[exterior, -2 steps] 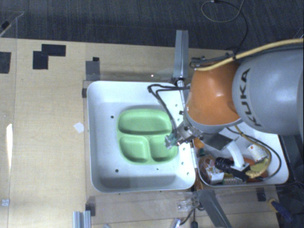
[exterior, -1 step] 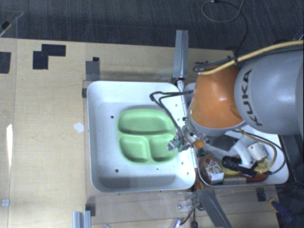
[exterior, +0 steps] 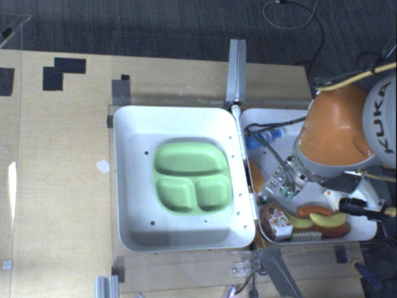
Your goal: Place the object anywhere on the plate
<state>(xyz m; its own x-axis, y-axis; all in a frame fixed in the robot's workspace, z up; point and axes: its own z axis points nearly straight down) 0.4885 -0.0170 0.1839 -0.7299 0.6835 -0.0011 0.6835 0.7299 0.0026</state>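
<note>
Reaching down into the right bin (exterior: pixel 372 231) — gripper (exterior: pixel 282 185) low, its state unclear.

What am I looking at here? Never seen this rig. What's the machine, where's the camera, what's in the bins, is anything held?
One fixed camera looks down at a slant on a bench with two shallow white bins. The grey and orange bulk at right is a robot arm, reaching into the right bin. Its claw hangs low over that bin's left part; I can't tell whether it holds anything. The left bin contains a green plate with three compartments, nothing on it. The right bin holds small items: something blue near the top, a small packet, and yellow and red toy-food-like pieces along the bottom. An item should end up on the plate; none has yet.
</note>
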